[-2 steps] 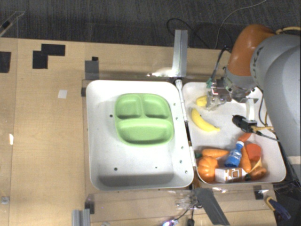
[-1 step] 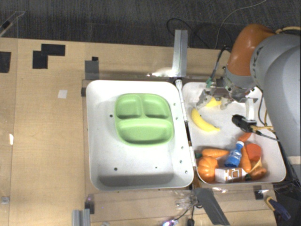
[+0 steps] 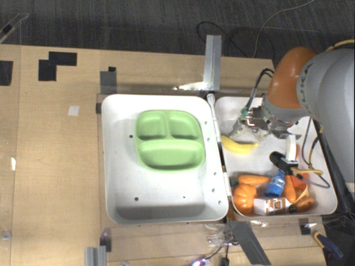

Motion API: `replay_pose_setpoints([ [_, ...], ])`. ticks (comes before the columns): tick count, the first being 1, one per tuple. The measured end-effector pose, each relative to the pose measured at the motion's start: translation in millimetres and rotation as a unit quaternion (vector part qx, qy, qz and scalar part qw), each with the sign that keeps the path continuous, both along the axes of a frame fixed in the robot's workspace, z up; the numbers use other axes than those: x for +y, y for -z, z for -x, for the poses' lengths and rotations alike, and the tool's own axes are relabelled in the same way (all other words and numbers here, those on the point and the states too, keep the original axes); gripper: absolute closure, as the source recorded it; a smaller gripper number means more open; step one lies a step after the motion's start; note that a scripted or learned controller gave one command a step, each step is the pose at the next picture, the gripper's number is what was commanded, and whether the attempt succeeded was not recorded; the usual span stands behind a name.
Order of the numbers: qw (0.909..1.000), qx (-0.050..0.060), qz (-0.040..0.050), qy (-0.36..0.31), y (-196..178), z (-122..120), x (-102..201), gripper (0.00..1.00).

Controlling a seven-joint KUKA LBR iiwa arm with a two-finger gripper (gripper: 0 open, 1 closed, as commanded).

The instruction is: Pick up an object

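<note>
The gripper (image 3: 248, 123) hangs in the right bin (image 3: 233, 107), just at twelve o'clock of the banana (image 3: 238, 146); whether the fingers are open, I cannot tell. The left bin (image 3: 119, 165) holds a green tray (image 3: 168, 139). Orange toys (image 3: 247, 192) crowd the right bin's six o'clock edge.

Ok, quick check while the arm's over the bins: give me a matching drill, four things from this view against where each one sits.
Things:
1. green divided plate
2. banana
3. blue item
4. orange band

Places:
A. on the arm, above the wrist
B. right bin, near its left wall
C. middle of the left bin
D. in the pile at the right bin's near end

Pairs: 1-C, 2-B, 3-D, 4-A
</note>
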State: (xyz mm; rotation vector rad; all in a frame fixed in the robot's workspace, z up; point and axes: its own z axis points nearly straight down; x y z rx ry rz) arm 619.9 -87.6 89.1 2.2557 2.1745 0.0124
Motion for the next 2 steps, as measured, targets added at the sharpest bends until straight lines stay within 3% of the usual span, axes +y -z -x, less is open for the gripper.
replay_pose_setpoints([
  [1,0.9917,0.003,-0.0011,0.128,-96,-19,28,0.0],
  [2,0.9994,0.004,-0.0003,0.034,-44,-15,-2,0.0],
])
